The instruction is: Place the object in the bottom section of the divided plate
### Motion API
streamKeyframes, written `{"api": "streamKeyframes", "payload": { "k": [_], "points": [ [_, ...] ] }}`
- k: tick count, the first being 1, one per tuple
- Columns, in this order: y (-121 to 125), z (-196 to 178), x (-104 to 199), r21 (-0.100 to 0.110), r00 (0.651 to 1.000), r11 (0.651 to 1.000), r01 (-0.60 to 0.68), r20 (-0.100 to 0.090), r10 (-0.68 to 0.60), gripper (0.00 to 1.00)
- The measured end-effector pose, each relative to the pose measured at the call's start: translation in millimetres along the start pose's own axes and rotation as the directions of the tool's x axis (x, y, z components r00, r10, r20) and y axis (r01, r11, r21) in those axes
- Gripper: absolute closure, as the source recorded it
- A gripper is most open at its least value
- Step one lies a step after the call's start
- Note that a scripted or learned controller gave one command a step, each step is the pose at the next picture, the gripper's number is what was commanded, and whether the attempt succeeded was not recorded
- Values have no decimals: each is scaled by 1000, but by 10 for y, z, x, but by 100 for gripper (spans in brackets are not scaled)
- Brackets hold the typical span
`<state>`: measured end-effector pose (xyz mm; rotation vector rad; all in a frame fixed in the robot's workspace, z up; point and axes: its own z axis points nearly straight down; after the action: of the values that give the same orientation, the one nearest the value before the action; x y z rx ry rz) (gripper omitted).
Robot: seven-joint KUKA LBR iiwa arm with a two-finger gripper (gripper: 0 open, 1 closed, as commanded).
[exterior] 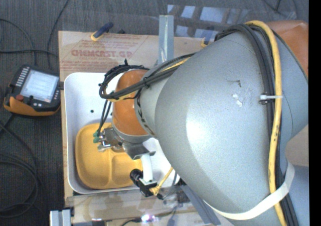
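A yellow divided plate (95, 164) lies in the near part of the left white bin (83, 94). The arm's orange-banded wrist (128, 112) hangs over the plate's right side, and the gripper (103, 139) points down at the plate's upper right section. The wrist hides its fingers. Green bits show at the gripper's left side, over the plate. I cannot make out any object in the plate's sections that show.
The big grey arm covers the right half of the view and the right bin. A teach pendant (32, 92) lies on the floor to the left of the bench. A blue and yellow clamp (102, 30) sits at the bench's far edge.
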<state>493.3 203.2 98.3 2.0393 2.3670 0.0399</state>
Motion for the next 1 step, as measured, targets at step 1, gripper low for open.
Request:
{"api": "streamKeyframes", "payload": {
  "k": [1],
  "points": [
    [408,-425,-426,35,989,989,144,2,-145,100]
  ]
}}
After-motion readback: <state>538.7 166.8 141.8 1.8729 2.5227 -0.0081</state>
